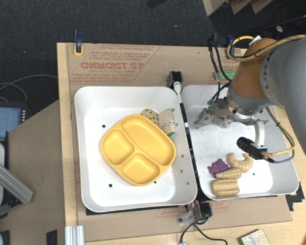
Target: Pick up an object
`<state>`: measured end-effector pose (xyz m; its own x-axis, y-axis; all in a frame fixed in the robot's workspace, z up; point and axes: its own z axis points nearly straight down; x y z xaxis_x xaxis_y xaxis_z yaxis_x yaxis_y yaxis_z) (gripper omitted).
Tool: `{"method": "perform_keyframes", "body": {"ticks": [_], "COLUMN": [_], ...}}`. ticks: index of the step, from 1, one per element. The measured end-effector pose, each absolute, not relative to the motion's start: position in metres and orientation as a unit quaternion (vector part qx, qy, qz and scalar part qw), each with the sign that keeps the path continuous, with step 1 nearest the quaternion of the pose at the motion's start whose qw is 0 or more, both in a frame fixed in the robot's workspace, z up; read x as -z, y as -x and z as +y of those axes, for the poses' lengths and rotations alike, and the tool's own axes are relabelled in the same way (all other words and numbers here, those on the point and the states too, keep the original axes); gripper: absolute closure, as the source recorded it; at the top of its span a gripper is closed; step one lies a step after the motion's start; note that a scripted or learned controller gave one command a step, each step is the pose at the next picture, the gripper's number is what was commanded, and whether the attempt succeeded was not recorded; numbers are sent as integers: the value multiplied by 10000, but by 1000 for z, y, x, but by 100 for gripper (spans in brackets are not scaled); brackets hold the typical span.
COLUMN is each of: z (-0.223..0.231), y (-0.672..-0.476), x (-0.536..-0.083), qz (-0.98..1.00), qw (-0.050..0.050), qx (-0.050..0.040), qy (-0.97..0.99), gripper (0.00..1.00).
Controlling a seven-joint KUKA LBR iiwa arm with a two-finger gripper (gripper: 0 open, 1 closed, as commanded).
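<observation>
My gripper [208, 117] hangs over the upper left part of the right bin [206, 147], with the grey arm and its orange band behind it to the right. No object shows at the gripper. At the bin's near side lie a small purple piece [219, 166], a tan curved piece [241, 162], a tan ridged piece [228, 174] and a tan cylinder [225, 188]. They are well below the gripper in the view and apart from it.
The left bin [92, 116] holds a yellow divided plate [137, 149], with a speckled round piece [150, 115] and a patterned piece [167, 120] at its far edge. A black clip [175, 78] sits where the bins meet. Cables [275, 149] loop over the right bin.
</observation>
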<state>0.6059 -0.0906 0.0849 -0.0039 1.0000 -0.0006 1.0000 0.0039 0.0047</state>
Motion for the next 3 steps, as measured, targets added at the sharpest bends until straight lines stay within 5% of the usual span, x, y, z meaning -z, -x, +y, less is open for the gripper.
{"method": "perform_keyframes", "body": {"ticks": [1,3], "z": [-132,-129], "y": [-558,-561], "x": [-84,-84], "qz": [7053,7069], "qw": [-23,-9], "qx": [17,4], "qy": [-7089,-7073], "gripper": [0,0]}}
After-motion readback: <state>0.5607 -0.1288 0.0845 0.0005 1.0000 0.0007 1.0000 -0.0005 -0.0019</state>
